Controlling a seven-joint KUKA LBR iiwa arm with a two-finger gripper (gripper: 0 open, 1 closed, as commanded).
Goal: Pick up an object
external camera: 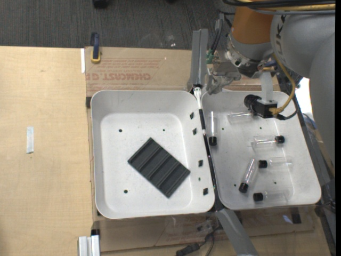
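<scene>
A dark grey ribbed rectangular block [159,167] lies flat at a slant in the middle of the left bin [106,105]. Several clear tubes with black caps lie scattered in the right bin [303,159]: one [212,129] along its left wall, one [248,175] near the centre, one [268,141] right of centre, and others toward the front. The arm's wrist, with its orange band [261,9], hangs over the right bin's back edge. My gripper [216,83] sits low at that bin's back left corner, apart from the tubes.
A black fitting with a yellow cable [258,105] hangs off the arm over the back of the right bin. Black clips line the divider [204,143] between the bins. Cardboard [128,71] lies behind the left bin, and a wooden bench top [42,143] lies to the left.
</scene>
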